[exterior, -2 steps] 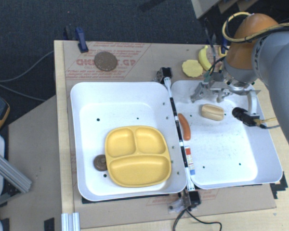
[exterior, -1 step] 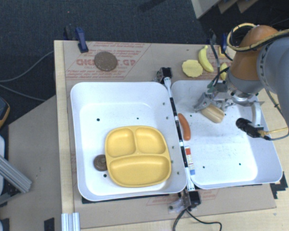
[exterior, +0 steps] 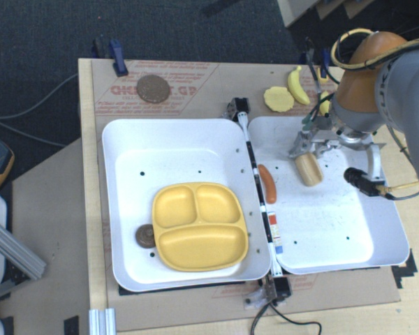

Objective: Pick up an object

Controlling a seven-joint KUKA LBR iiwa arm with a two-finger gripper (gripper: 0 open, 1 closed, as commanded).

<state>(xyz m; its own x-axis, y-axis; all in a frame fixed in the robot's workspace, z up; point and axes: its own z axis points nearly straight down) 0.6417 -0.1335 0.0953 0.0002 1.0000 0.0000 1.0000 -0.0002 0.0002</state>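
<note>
on plywood bench (exterior: 195, 82): two white bins (exterior: 126, 152), dark carpet (exterior: 42, 26) around.

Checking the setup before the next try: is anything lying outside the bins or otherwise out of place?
Yes. A banana, a yellow chip-like piece and a brown disc lie on the bench board behind the bins. A hot dog rests against the right bin's left wall, tilted along it.
</note>
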